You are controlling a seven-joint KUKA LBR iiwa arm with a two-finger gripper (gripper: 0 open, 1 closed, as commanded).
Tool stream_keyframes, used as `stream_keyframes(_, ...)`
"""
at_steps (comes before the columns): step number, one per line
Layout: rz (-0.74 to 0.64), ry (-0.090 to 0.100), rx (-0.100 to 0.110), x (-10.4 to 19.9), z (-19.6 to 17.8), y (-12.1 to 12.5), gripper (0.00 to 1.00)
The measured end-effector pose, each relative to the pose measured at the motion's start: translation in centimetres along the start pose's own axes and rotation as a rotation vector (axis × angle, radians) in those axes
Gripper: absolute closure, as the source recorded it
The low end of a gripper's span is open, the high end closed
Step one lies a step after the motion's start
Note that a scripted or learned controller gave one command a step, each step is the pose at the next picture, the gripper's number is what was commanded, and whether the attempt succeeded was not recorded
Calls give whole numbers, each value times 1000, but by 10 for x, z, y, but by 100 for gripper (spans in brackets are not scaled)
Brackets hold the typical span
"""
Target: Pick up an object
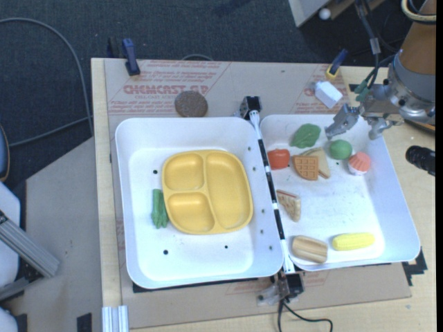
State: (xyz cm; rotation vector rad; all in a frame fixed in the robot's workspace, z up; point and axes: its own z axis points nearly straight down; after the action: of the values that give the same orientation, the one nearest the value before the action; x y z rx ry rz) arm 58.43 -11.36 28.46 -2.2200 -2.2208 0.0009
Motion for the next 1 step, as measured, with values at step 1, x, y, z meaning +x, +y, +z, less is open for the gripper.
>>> stream_keyframes(1, 1, 0, 0, -14, 100, 38, 0)
